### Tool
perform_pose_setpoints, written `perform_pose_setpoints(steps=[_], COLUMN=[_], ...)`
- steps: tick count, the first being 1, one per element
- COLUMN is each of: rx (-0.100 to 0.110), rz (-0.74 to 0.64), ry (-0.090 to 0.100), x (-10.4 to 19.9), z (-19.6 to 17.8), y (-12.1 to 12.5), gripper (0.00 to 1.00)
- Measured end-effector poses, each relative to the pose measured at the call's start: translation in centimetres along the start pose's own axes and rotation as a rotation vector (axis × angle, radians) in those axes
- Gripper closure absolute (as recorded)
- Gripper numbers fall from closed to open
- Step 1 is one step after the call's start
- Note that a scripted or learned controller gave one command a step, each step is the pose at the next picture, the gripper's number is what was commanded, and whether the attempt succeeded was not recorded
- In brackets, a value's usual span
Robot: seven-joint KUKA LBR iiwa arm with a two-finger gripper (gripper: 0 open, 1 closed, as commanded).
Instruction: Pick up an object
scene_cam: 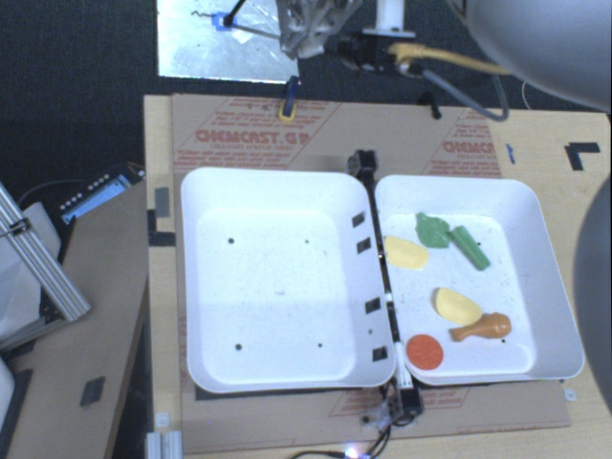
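- The right-hand shallow white plastic bin serves as the landmark; its left rim touches the left-hand shallow white bin along a dark hinged seam.
- Inside the landmark bin, open floor lies along its far wall and right wall.
- A green leafy toy vegetable lies near the far wall; a pale yellow oval piece sits just beside the left rim.
- A second yellow piece touches a brown drumstick-shaped toy; a flat red-orange disc rests near the near-left corner.
- The metallic two-finger gripper hangs well beyond the far wall, above bare bench, apart from every object; its opening cannot be judged.
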State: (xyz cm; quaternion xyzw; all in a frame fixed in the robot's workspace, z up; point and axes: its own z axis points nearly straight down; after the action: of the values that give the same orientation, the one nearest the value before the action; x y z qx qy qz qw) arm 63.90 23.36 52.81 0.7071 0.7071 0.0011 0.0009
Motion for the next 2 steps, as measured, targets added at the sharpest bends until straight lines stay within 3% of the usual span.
perform_pose_setpoints(steps=[1,2], rx=[0.0,0.002], rz=[-0.001,-0.005], ry=[0.0,0.001], x=[0.01,0.11], z=[-0.69,-0.7], y=[3.03,2.9], gripper=[1.0,1.0])
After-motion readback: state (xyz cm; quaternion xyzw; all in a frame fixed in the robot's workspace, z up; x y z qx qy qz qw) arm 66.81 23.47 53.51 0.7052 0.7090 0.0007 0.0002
